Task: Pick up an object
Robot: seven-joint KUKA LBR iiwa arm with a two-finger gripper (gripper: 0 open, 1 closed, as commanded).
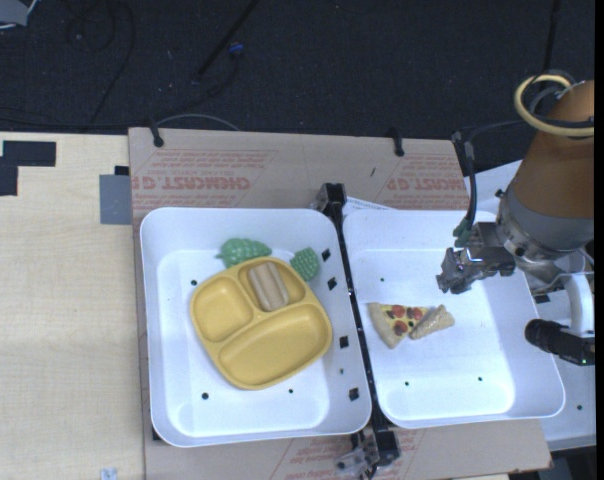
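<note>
A: Gripper [460,271] sat right of centre in the frame, over the upper part of the right bin [522,388]. Dark hardware, seen from above at a slant. Could not tell how it stood; nothing was visibly held in it.

B: Nearest candidate for the pick?

A: Toy pizza slice [410,321], lying flat on the right bin floor, just below and left of the gripper in the frame. The two were near but apart. Crust end pointed right, tip pointed left.

B: And the other bin?

A: Left bin [167,408] carried a yellow divided tray [267,353] with a toy hot dog [270,286] in its upper compartment. Two green leafy pieces lay at the tray's upper edge, the larger green piece [244,251] to the upper left, the smaller green piece [305,262] to the upper right. All well apart from the gripper.

B: How to do the step well?

A: My judgement: the slice was the sensible target. It is thin and low, so the descent should go nearly to the bin floor. Closing across the narrow width near the thicker crust end would likely bite better than along the length. Centre over the slice first. A shallow close would probably slide off or nudge it aside.
</note>
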